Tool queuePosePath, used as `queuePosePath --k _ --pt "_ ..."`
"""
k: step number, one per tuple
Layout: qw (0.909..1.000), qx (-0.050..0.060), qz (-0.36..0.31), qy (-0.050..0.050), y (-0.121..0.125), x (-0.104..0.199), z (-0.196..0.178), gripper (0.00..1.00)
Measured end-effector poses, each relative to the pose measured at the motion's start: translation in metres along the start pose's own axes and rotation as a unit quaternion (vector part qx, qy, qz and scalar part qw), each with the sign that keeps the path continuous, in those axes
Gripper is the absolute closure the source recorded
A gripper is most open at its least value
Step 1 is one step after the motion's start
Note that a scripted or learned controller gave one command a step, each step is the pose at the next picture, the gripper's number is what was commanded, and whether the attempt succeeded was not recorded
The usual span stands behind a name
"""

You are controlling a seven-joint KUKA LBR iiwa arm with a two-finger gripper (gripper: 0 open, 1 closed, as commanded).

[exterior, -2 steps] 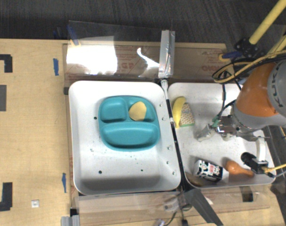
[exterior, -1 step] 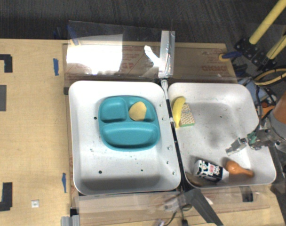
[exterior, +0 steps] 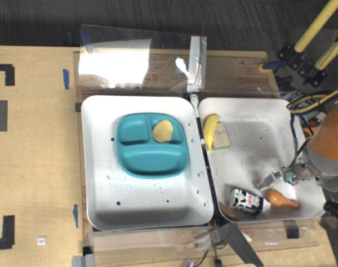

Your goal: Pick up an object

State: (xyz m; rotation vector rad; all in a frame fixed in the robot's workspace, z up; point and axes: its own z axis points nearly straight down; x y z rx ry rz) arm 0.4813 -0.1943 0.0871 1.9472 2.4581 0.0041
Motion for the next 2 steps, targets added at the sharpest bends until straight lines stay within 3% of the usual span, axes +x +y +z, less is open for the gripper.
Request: queuePosePath --k 1,2 --pt "0.9999 0.0 -0.015 -0.001 0.0 0.004 0.0 0.0" --pt "0.9991 0.0 0.042 0.001 0.134 0.012 0.001 0.0"
